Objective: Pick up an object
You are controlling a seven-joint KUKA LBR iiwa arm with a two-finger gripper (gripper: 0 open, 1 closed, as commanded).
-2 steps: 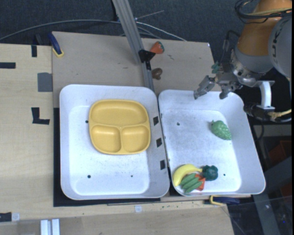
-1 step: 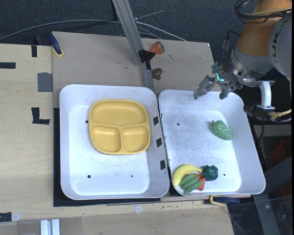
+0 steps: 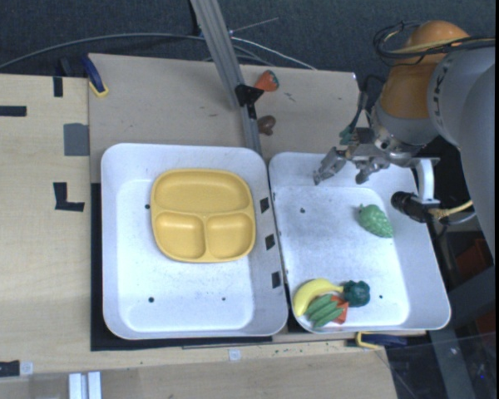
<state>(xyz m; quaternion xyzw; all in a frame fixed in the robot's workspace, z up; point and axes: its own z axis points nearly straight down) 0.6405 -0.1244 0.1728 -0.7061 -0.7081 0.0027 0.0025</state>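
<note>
**Green leafy toy: a miss is likely**

Green leafy toy (image 3: 375,220) lies loose in the right bin (image 3: 416,306), apart from my tool (image 3: 348,168), which hangs open and empty near the back wall. Descending there, I'd grab nothing.

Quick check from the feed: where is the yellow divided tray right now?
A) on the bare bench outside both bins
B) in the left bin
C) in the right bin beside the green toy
B: the yellow divided tray lies flat inside the left bin, while the green toy sits in the right bin.
</note>
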